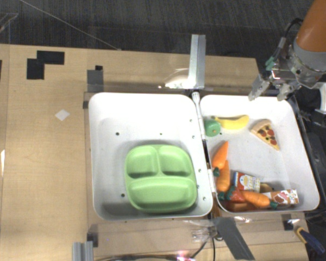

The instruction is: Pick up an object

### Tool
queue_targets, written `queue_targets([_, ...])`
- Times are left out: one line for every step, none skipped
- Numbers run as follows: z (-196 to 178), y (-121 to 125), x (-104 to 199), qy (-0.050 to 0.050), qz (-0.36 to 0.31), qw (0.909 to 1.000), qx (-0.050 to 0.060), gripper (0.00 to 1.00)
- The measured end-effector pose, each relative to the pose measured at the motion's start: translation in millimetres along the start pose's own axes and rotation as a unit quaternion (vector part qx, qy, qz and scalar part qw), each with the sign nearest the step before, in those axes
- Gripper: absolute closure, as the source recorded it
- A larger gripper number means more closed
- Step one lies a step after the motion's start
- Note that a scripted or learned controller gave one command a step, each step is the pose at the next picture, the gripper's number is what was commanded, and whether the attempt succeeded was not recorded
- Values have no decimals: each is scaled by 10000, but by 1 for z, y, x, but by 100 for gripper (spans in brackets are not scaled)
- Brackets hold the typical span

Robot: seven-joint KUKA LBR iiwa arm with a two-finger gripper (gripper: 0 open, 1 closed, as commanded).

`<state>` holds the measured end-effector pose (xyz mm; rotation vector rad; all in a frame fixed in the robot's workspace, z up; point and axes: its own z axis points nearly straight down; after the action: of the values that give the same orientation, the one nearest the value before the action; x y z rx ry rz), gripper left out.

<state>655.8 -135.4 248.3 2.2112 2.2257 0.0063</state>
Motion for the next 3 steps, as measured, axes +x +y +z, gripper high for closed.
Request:
queue_targets([148, -16, 12, 2, 220, 9998, 11, 0])
queue_targets([157, -58, 49, 0, 799, 9968, -47, 0])
queue_targets([159, -5, 46, -1, 1428, 9898, -27, 0])
